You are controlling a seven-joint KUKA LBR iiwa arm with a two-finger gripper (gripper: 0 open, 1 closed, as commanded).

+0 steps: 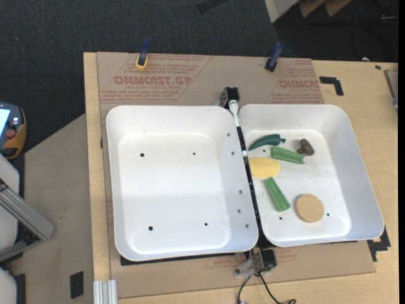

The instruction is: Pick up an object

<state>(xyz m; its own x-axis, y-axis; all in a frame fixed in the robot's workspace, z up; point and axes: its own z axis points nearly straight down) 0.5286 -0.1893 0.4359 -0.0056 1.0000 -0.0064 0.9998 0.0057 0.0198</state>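
The right bin holds several small objects. A dark green curved piece lies near its left wall. Beside it rests a lighter green bar. A yellow piece sits against the divider, with another green bar just below it. A tan round disc lies toward the front. A small brown lump sits toward the back.
The left bin sits beside the right one on a cardboard sheet. Two blue clamps grip the sheet's far edge. A metal rail slants at the left.
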